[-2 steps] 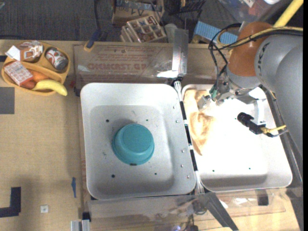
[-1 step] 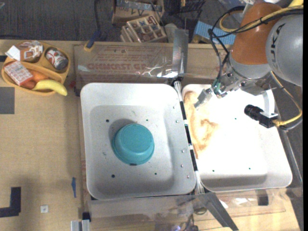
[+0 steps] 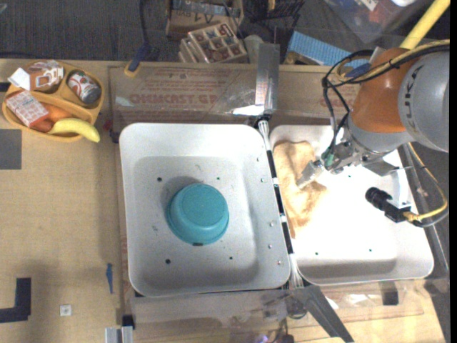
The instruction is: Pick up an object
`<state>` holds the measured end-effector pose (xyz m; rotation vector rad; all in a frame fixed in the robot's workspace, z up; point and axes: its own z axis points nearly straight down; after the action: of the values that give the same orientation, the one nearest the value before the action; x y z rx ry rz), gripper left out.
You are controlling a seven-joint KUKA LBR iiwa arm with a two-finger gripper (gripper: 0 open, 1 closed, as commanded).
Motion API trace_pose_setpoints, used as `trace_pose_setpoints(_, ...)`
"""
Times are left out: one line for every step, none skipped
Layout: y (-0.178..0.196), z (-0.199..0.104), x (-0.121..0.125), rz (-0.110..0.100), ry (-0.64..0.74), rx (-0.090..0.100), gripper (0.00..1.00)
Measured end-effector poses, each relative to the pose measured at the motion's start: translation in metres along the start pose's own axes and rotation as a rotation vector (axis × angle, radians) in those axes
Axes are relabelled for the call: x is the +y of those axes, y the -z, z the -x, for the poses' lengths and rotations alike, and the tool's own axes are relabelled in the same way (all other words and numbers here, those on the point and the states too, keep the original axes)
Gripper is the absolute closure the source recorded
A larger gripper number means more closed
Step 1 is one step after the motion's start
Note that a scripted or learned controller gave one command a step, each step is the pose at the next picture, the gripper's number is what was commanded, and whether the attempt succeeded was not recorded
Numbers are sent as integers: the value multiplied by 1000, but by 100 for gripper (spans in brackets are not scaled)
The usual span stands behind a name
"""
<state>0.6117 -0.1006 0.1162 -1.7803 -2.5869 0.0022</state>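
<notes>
Fingers [image 3: 309,174] point down-left onto the tan cloth [image 3: 300,184] in the right bin [image 3: 371,263]; tips look slightly apart, w/ one pad on or just over the cloth's upper half. Can't confirm any cloth between them, so no grip claimed.

Largest to smallest:

Bench [image 3: 57,227]: light wood, carries both bins side by side, rims touching at centre.

Left bin [image 3: 143,263]: white, shallow, a few dark specks on floor. Holds the teal bowl.

Right bin: white, same type. Cloth lies along its left wall; rest of floor bare white.

Arm [image 3: 421,106]: grey, orange band above wrist, enters from right, over the right bin's upper part. Cables loop around wrist. Black fitting w/ yellow cable sits right of gripper, over bin floor.

Gripper [image 3: 313,171]: low over cloth, near bin's left wall, approx. mid-height of cloth.

Cloth: tan/beige, crumpled, elongated top to bottom, upper end near bin's back-left corner, lower end abt halfway down left wall. Lies flat in bin, not lifted.

Teal bowl [image 3: 198,213]: upside down, round, near centre of left bin, well apart from gripper.

Yellow tray [image 3: 50,109]: far left on bench, outside bins, holds banana [image 3: 77,128], cans and small boxes.
</notes>
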Motion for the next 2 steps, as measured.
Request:
trace_pose_setpoints(68, -21, -14, 2, -36, -2, 0)
trace_pose_setpoints(-24, -2, -31, 8, 74, -2, 0)
